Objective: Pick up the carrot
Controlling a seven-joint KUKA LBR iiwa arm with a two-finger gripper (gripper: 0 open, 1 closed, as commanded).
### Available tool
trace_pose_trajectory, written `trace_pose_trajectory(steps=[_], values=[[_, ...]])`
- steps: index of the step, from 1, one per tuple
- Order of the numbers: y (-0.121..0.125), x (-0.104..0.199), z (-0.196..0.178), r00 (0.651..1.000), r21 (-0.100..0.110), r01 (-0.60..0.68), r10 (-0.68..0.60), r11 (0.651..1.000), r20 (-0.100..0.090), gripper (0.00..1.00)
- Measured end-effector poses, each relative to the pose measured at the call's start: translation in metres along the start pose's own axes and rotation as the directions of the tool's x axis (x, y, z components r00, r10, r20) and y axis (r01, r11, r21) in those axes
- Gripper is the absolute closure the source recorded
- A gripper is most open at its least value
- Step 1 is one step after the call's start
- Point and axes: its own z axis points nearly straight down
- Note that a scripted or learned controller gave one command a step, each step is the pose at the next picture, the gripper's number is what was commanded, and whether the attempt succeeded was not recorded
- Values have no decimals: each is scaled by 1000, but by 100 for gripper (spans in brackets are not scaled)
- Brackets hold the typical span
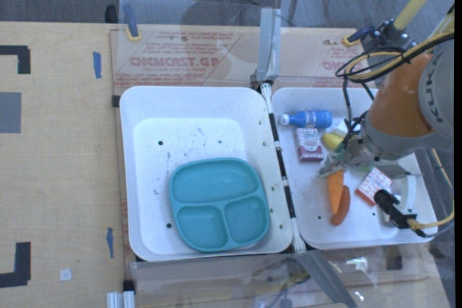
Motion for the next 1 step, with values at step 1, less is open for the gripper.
trace_pose_trajectory(steps=[1], values=[[35,65,-126,981,12,-192,192,981,-1,100]])
